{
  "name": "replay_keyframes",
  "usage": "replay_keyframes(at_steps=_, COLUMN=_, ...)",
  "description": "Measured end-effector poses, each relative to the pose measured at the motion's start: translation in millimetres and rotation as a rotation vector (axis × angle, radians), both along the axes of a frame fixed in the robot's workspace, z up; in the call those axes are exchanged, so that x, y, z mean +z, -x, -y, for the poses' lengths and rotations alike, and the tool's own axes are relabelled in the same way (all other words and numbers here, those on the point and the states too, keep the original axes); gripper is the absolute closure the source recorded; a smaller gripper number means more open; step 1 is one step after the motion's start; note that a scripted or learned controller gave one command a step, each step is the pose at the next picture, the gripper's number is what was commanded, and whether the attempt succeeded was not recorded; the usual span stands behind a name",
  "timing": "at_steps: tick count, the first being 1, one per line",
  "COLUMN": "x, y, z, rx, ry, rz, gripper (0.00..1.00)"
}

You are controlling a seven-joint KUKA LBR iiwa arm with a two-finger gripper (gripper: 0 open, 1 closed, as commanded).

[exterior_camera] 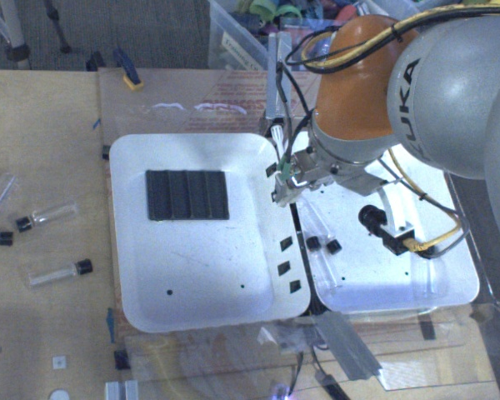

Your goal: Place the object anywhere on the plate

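Note:
A black ridged plate (187, 195) lies flat in the upper left part of the left white bin (142, 290). In the right white bin (400, 294) lie clear tube-like pieces with two small black caps (323, 244) near the bin's left wall; their outlines are faint. My gripper (285, 183) hangs below the orange band, over the divide between the two bins, right of the plate and above the caps. Nothing can be made out in it. A black part on a yellow cable (382, 227) sits over the right bin beneath the arm.
Small black tabs (287, 265) line the wall between the bins. Loose clear vials with black caps (54, 244) lie on the bench to the left. A clear tub of coloured toys (300, 7) stands behind the bins. A blue clamp (131, 77) sits at the back left.

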State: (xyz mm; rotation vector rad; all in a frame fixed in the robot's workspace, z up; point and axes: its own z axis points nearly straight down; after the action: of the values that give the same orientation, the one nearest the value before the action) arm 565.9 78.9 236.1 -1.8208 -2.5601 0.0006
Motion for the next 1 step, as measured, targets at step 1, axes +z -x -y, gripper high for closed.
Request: replay_keyframes(at_steps=1, x=-46.4, y=-37.8, z=-46.1, rx=-0.366, ry=0.001, rz=0.000, gripper=1.00)
